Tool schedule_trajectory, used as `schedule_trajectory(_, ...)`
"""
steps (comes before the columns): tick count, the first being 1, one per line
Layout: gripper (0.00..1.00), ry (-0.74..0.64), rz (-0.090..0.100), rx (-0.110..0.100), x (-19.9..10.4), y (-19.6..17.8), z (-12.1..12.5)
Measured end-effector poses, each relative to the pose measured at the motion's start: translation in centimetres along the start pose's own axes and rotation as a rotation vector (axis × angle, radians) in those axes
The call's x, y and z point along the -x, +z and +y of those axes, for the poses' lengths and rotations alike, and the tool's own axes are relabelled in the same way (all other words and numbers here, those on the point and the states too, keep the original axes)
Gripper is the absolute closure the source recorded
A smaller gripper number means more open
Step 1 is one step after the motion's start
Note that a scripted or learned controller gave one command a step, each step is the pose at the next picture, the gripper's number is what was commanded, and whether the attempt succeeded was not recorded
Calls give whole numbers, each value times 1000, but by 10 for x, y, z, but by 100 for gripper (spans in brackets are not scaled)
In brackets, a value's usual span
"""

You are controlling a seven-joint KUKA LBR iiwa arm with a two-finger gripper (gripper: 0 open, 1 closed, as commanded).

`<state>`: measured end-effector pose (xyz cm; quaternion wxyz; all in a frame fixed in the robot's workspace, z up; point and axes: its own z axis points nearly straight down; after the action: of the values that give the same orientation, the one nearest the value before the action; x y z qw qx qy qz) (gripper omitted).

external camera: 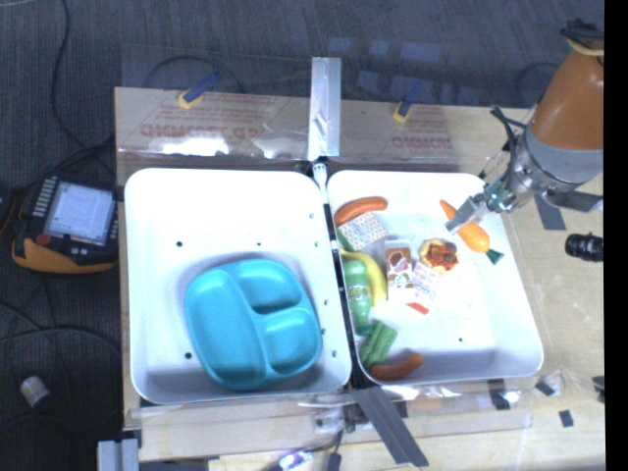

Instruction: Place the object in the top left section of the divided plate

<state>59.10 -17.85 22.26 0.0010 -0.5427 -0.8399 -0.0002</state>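
Observation:
The blue divided plate (253, 320) lies in the left bin (157, 214), toward its front. My gripper (465, 219) hangs over the right side of the right bin (510, 322). It is shut on an orange toy carrot (476, 236) with a green top. The carrot sticks out on both sides of the fingers, and its thin tip (446, 207) points up-left. The gripper is far to the right of the plate.
Several toy foods lie in the right bin: a sausage (360, 207), a waffle-like block (365, 230), a banana (371, 274), green vegetables (357, 300), a red pepper (395, 365) and small packets (437, 254). A metal divider (325, 116) stands between the bins at the back.

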Motion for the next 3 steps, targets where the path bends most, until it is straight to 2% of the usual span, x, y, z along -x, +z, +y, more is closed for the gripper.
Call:
schedule_trajectory(1,100,-117,2,-4,-91,93,-58)
schedule_trajectory(2,100,-199,0,-3,-105,92,-59)
schedule_trajectory(3,100,27,-1,-3,-191,42,-14)
